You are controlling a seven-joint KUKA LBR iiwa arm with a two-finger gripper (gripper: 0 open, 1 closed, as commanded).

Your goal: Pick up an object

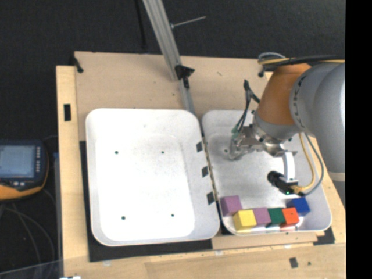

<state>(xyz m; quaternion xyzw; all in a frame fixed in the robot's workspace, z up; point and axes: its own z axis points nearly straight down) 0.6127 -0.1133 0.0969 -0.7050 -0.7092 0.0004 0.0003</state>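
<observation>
counter (133, 86): carries two white bins side by side
left bin (145, 173): nothing to pick
right bin (256, 173): blocks clustered along near edge, i.e. purple (231, 204), yellow (244, 219), mauve (261, 215), green (275, 216), orange (289, 216), blue (299, 206)
gripper (237, 150): low over far-left of right bin, well apart from blocks, holds nothing; opening can't tell
step: approach, no grasp yet
next: shift toward near edge, centre over one block, descend, close

We are seeing even, fairly bright overhead light falling on the tabletop (133, 83), washing the left bin (145, 173) nearly featureless white. We are noticing soft, short shadows, a dark floor surround, and mild overall softness blurring the small blocks (264, 215).
</observation>
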